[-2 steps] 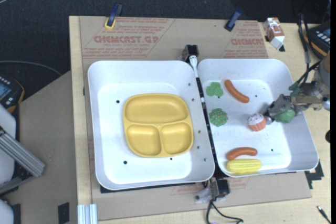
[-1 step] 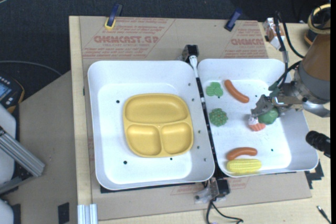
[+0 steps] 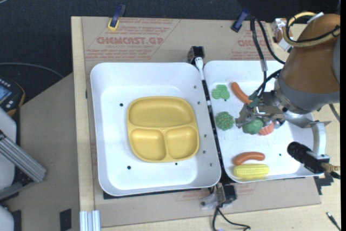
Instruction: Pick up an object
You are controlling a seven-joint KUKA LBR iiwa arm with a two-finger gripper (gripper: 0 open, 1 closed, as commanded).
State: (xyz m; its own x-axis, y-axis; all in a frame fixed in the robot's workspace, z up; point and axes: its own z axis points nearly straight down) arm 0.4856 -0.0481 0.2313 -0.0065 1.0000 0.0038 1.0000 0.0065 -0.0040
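Note:
My gripper (image 3: pixel 250 117) hangs low over the middle of the right bin (image 3: pixel 281 167), the arm reaching in from the right. Directly under it, touching or nearly touching, lies a dark green toy vegetable (image 3: pixel 253 127) with a small red piece (image 3: pixel 266 130) beside it. The view does not tell whether the green vegetable is gripped. Left of the gripper sit two green broccoli pieces (image 3: pixel 220 92) (image 3: pixel 224 120). An orange carrot-like stick (image 3: pixel 240 92) lies just above the gripper. At the bin's front are an orange sausage (image 3: pixel 249 157) and a yellow corn cob (image 3: pixel 250 171).
The left bin (image 3: pixel 108 116) holds a yellow divided plate (image 3: pixel 162 129). A black clamp (image 3: pixel 195 54) sits where the bins meet at the back. The arm's black bracket (image 3: pixel 304 155) overhangs the right bin's front right corner.

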